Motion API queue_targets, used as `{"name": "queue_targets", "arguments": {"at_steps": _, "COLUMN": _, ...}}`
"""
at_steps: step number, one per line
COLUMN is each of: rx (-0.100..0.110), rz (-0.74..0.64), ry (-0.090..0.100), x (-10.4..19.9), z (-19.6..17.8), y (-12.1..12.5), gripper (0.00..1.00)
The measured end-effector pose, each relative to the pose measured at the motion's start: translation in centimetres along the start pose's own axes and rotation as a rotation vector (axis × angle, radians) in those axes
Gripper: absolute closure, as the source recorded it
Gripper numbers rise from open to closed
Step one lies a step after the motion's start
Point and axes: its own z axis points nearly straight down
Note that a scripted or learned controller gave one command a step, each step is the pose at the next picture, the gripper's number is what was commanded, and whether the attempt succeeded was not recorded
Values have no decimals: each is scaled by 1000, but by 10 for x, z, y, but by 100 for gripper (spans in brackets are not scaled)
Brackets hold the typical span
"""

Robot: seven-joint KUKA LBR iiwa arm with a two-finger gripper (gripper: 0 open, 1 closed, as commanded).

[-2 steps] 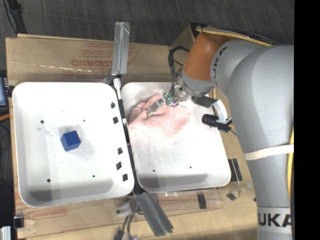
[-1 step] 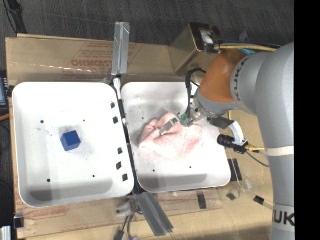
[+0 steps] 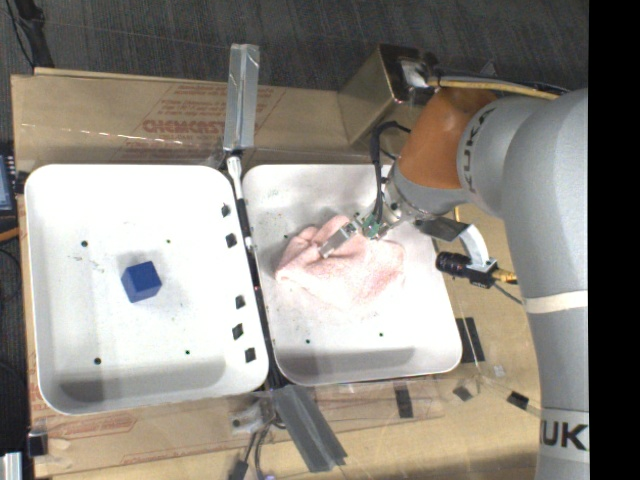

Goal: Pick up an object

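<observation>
Pink cloth [image 3: 345, 268]: soft, pale pink, crumpled, lying flat on the floor of the right bin [image 3: 420, 353], roughly mid-bin, a little toward the bin's upper half. Upper left part of the cloth is bunched into a raised fold; the rest spreads lower right, thin enough that the white bin floor shows through in places.

Hand [image 3: 335, 243]: down on the bunched fold of the cloth, metal fingers angled lower left from the wrist. Fingertips sit in or on the fabric; too small and too buried to tell whether they are spread or pressed together, or whether any cloth lies between them. Cloth is not lifted; it rests on the bin floor.

Arm [image 3: 520, 168]: grey, orange band [image 3: 435, 148] above the wrist, comes in from the right and bends over the right bin's upper right corner. Black cables run along the wrist.

Left bin [image 3: 60, 368]: holds a small blue cube [image 3: 142, 280], left of centre, well apart from the cloth. A few dark specks on the bin floor.

A divider with black clips [image 3: 240, 268] runs between the two bins. Both bins sit on a brown cardboard-covered tabletop [image 3: 130, 113]; red printing shows on the cardboard behind the left bin. A tan box [image 3: 368, 93] stands behind the right bin, near the arm.
</observation>
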Motion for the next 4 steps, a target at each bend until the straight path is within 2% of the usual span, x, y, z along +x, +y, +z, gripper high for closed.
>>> {"name": "queue_targets", "arguments": {"at_steps": 1, "rx": -1, "rz": -11, "ry": 1, "x": -10, "z": 0, "y": 24, "gripper": 0}}
{"name": "queue_targets", "arguments": {"at_steps": 2, "rx": 0, "rz": 24, "ry": 1, "x": -13, "z": -91, "y": 40, "gripper": 0}}
{"name": "queue_targets", "arguments": {"at_steps": 3, "rx": -1, "rz": -134, "ry": 1, "x": 0, "z": -1, "y": -17, "gripper": 0}}
{"name": "queue_targets", "arguments": {"at_steps": 4, "rx": 1, "rz": -293, "ry": 1, "x": 12, "z": 0, "y": -10, "gripper": 0}}
